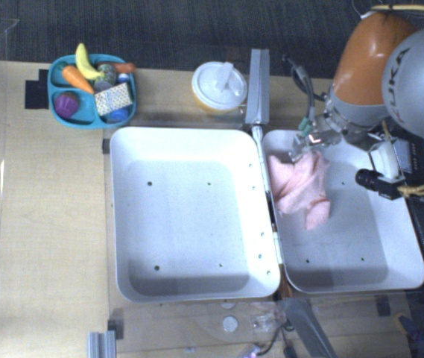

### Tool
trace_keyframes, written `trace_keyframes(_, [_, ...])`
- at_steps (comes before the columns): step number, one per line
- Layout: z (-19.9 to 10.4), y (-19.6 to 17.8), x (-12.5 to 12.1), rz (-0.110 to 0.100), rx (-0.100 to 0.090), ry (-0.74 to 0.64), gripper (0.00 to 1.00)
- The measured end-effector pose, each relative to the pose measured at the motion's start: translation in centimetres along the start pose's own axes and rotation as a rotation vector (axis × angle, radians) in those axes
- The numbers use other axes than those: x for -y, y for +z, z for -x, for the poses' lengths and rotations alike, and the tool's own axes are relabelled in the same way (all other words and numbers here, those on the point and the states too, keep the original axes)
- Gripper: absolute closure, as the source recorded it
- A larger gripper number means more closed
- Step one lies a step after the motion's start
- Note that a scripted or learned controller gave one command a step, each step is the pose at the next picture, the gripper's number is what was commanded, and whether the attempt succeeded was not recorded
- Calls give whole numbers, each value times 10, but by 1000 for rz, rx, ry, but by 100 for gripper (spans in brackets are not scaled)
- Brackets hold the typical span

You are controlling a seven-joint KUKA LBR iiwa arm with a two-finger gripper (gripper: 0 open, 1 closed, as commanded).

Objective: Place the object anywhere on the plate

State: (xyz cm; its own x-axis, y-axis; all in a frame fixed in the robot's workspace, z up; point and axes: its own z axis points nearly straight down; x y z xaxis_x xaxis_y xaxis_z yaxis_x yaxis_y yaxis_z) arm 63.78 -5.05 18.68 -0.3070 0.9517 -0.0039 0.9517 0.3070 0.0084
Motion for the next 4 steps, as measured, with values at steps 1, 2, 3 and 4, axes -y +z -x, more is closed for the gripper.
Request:
trace_keyframes(1, [-1,-40,-3,2,0,-8,100])
trace_keyframes(2, [-49,-50,-4,2,-1,-411,100])
trace_keyframes(3, [-101,-43,10,2,-2,-814,100])
trace_keyframes(4, [-151,-42,13,5,-2,-1214,100])
